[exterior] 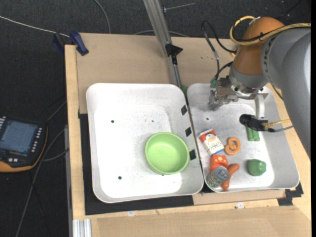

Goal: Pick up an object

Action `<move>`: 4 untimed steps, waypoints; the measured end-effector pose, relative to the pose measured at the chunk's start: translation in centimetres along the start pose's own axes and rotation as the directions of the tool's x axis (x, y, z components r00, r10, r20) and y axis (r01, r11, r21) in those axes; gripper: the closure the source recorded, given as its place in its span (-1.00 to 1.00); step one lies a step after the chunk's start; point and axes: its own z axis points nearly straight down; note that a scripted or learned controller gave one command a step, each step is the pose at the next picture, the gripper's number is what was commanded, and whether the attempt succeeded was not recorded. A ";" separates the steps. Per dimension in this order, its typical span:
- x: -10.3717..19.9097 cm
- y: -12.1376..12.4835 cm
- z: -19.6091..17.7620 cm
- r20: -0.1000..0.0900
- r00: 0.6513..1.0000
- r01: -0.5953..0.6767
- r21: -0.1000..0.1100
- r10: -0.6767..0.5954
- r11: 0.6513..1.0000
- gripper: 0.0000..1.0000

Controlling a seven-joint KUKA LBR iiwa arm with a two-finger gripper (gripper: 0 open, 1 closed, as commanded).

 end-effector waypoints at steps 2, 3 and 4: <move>-1.0 0.4 -10.1 0.001 1.000 0.000 -0.003 0.000 1.000 1.00; 4.3 0.7 -11.8 -0.001 1.000 0.004 -0.001 -0.004 1.000 1.00; 10.6 0.5 -12.2 -0.002 1.000 0.005 0.001 -0.005 1.000 1.00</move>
